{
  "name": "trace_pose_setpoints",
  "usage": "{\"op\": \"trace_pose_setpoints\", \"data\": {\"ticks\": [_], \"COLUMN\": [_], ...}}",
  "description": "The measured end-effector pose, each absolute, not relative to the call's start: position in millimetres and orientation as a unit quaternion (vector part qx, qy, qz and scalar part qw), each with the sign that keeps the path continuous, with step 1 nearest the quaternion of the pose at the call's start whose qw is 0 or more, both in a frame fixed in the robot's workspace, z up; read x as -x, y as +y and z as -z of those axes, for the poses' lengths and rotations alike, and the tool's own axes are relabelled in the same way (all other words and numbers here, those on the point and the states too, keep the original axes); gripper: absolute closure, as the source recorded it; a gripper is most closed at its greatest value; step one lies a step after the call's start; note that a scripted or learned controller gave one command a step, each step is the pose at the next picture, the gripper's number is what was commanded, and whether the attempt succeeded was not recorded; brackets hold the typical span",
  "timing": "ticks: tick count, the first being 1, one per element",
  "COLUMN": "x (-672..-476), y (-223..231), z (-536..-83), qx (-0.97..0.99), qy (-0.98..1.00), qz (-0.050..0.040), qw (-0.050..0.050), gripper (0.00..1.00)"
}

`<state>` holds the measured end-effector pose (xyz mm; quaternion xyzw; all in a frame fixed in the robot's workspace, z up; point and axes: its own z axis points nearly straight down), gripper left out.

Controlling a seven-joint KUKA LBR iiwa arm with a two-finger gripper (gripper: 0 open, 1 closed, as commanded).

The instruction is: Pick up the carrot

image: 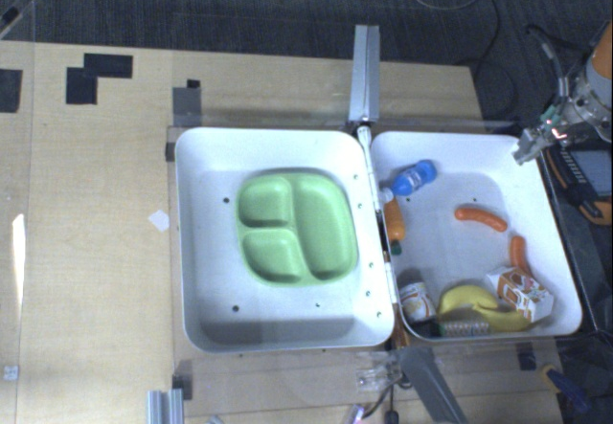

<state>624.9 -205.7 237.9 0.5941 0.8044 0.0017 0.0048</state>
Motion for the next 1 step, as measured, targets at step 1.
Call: {"op": "trace_pose_setpoints", "data": {"ticks": [1], "x": [-611.7], "y": [-205.0], "z": [-189.0], "qx": [-0.503], "qy": [0.864], "qz": [-0.0011], "qw": [0.003], "gripper": [1.0]}}
